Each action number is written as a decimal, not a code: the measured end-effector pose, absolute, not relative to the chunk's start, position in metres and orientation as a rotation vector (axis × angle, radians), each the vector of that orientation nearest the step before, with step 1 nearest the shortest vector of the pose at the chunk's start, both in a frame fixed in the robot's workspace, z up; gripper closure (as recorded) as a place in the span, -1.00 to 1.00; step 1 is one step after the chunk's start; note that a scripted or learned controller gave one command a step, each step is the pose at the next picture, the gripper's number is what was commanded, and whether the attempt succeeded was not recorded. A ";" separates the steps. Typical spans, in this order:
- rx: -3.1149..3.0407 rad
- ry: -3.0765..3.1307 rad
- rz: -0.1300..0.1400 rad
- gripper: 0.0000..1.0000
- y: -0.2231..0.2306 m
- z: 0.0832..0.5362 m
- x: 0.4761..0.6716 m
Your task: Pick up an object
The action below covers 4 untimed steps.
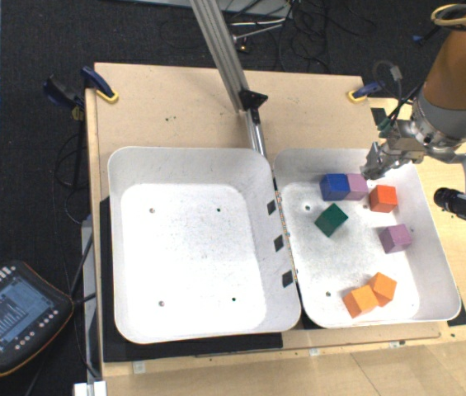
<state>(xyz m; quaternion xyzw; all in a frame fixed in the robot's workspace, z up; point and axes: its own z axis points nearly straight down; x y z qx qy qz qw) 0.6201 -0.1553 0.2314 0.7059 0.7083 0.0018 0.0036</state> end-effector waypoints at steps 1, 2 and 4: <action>2.213 2.220 0.005 1.00 -0.164 0.280 0.622; 2.214 2.232 0.000 1.00 -0.105 0.264 0.618; 2.215 2.233 -0.001 1.00 -0.006 0.239 0.596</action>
